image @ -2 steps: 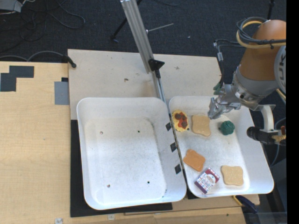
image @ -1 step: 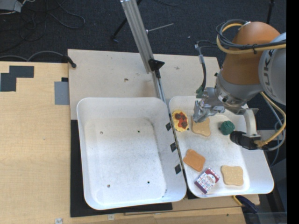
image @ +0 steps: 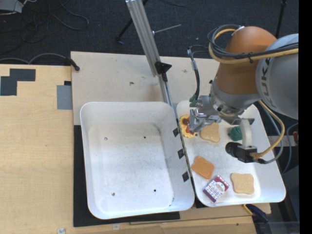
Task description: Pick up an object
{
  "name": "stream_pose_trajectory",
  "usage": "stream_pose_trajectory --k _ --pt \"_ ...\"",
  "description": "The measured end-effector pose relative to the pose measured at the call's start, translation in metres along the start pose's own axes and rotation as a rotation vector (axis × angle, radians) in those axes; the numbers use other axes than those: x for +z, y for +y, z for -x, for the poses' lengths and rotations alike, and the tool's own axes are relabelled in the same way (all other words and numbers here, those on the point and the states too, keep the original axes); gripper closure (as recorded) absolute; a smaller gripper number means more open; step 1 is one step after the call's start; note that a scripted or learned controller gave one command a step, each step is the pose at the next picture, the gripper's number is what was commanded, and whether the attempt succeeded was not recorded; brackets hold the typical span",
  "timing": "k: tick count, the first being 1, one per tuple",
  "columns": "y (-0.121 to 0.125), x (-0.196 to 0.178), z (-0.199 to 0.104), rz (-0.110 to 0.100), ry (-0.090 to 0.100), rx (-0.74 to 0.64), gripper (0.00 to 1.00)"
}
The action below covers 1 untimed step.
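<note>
Two white bins lie before us, the left bin (image: 131, 160) and the right bin (image: 273, 186). The gripper (image: 195, 123) hangs low at the right bin's ten o'clock corner, right over a yellow and red toy (image: 185, 126) by the dividing rim; we cannot tell how it is set, nor whether anything is caught in it. Just toward three o'clock from it lies a tan bread-shaped piece (image: 211, 134), and farther that way a green object (image: 236, 132). Toward six o'clock we see an orange wedge (image: 203, 167), a red-and-white packet (image: 216, 188) and a toast slice (image: 242, 183).
</note>
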<state>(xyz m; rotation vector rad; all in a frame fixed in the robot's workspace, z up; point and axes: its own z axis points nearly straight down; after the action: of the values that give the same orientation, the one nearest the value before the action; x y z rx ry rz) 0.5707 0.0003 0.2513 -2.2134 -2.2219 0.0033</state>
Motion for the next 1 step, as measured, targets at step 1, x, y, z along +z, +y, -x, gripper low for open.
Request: stream_pose_trajectory --k 1 --pt "-0.0271 0.0145 -0.0456 -0.002 -0.001 0.001 1.0"
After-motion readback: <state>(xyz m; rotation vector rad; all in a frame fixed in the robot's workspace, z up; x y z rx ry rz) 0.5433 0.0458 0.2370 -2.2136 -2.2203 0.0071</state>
